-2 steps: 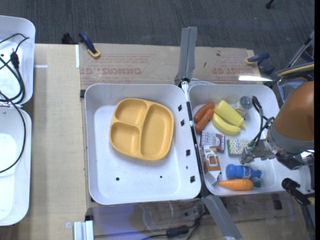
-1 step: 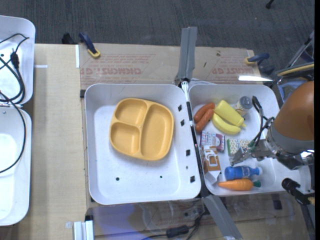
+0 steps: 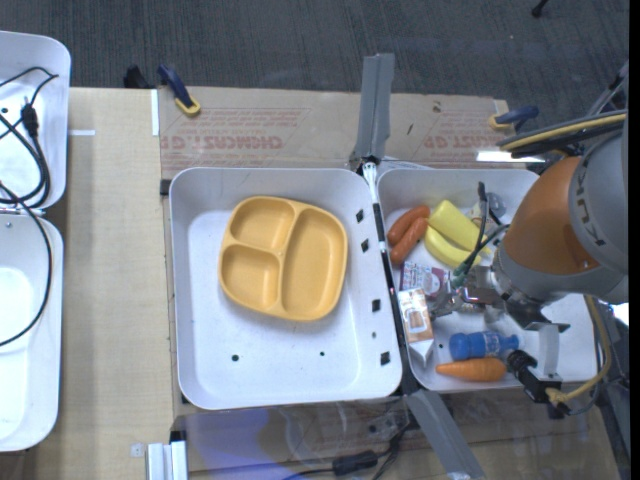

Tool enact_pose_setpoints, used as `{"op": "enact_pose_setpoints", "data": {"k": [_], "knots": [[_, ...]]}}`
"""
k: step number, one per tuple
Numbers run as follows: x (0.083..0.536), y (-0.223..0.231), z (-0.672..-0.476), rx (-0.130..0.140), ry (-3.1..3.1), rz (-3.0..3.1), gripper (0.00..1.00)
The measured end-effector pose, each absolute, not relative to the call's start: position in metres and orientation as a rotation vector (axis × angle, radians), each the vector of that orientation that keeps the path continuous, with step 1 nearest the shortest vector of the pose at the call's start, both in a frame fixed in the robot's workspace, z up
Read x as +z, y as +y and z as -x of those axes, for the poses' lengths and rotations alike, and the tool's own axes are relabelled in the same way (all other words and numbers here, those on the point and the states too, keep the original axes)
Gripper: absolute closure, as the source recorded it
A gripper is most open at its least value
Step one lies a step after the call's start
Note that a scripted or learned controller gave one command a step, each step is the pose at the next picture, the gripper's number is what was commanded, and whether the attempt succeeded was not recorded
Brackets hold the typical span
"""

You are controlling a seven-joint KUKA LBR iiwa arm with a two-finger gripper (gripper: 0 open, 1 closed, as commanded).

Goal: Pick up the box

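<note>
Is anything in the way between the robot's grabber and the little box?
Nothing visible sits between them. The box lies by the right bin's left wall, and the gripper is just to its right. A pouch touches the box's top end, beside that path, not across it.

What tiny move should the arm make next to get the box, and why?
Probably shift a little toward the left bin's side and lower: the end effector sits just beside the small box, which lies flat against the right bin's left wall, not yet between its fingers.
</note>
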State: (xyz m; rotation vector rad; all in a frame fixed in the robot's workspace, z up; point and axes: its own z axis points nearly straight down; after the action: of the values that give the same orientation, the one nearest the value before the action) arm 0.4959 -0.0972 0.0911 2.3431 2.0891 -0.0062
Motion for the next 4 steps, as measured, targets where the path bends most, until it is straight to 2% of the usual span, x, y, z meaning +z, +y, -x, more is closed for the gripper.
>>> {"op": "enact_pose_setpoints", "data": {"k": [1,2,3,4], "knots": [[0.099,-0.097,-0.495,-0.009,2.091,-2.347,1.00],[0.099,-0.097,-0.495,-0.009,2.090,-2.347,0.00],[0.090,-0.101,-0.550,-0.007,1.789,-2.584,0.00],[0.098,-0.101,-0.549,-0.014,1.793,-2.583,1.00]]}}
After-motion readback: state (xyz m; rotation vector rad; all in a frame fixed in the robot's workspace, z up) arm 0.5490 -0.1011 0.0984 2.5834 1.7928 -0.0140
